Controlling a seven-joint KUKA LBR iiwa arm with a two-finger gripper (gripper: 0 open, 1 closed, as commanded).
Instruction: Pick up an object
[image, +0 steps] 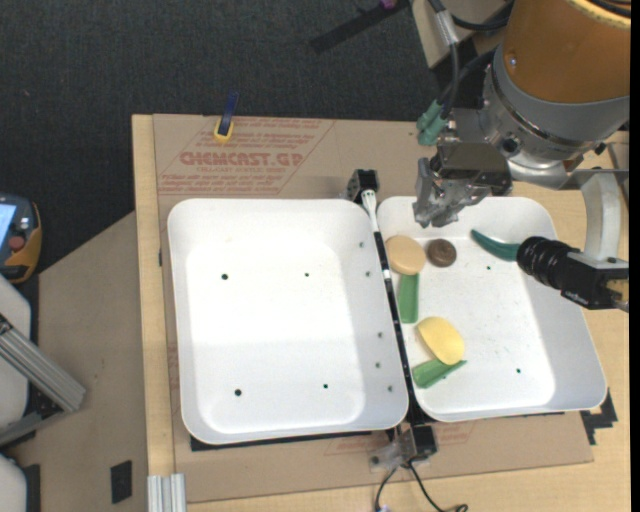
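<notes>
Hovering over the right bin (570, 370), our gripper (437, 212) hangs just above the small brown disc (441, 253), apparently lining up; how wide it stands we cannot tell.

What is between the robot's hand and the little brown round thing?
Nothing visible. The end effector hangs at the back of the right bin, and the brown disc lies just in front of it, with bare bin floor between them. The tan disc sits beside it.
</notes>
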